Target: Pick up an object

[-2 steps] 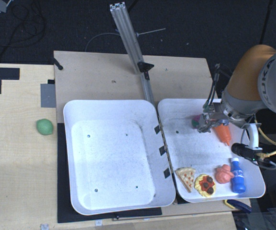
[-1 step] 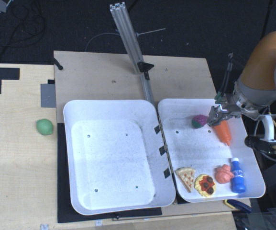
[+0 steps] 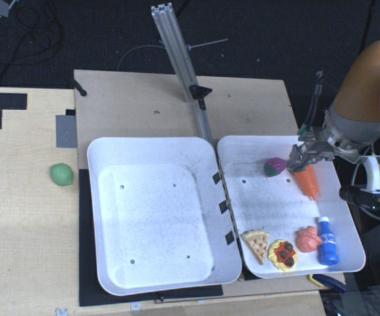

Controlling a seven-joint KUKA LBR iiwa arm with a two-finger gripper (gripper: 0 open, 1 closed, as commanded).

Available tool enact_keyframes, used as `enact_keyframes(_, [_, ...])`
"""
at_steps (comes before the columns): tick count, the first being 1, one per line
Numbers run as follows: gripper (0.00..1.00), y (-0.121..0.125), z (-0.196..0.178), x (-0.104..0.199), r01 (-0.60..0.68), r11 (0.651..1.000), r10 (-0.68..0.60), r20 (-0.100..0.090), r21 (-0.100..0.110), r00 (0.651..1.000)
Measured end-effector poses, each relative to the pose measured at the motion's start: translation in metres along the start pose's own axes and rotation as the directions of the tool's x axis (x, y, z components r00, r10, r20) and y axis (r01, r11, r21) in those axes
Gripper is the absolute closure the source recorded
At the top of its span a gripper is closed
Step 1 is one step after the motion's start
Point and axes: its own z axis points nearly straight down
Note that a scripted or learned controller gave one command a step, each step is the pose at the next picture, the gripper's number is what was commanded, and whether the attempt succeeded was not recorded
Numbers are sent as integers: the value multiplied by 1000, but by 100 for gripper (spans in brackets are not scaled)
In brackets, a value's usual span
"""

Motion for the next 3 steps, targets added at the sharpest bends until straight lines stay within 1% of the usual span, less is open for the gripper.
enact_keyframes(1, [100,-4,-8,45,4,1000,-4,-1,0,1000])
enact_keyframes(2, [100,-12,2,101,5,1000,-5,-1,2,1000])
enact_keyframes(3, [100,-19,-9,157,5,1000,-5,-1,0,1000])
